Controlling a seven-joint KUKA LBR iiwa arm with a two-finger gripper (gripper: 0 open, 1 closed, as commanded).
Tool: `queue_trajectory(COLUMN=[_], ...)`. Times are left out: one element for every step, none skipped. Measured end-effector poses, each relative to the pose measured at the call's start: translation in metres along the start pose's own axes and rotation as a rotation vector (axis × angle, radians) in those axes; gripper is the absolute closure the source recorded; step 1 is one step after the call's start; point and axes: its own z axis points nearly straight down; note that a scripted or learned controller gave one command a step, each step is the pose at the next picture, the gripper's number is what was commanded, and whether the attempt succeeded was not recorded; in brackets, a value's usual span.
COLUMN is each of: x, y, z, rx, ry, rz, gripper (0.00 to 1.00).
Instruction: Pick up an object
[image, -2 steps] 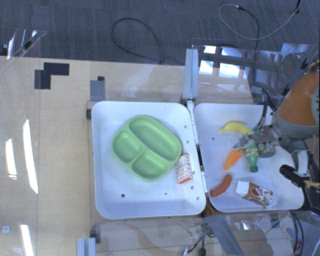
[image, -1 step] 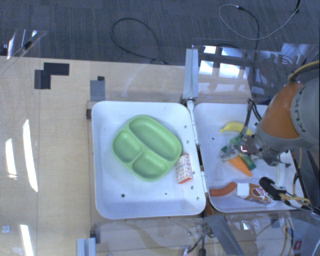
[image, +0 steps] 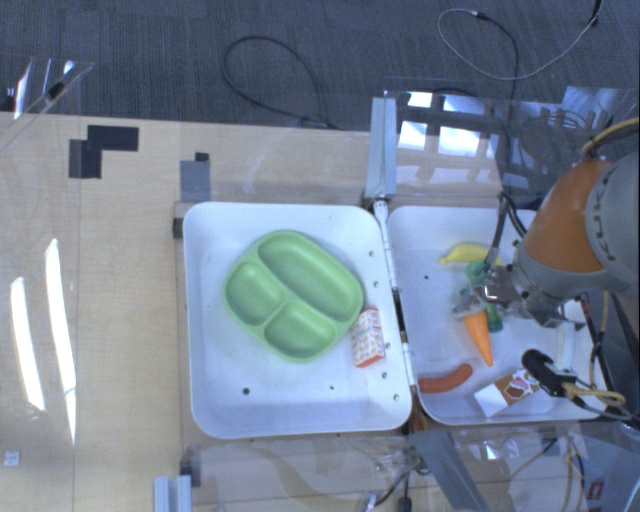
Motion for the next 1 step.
queue_trajectory(x=[0.0905], y=[0.0316], z=[-0.0851], rx=[0.011], ry=[0.000], rz=[-0.001], gripper=[1.00])
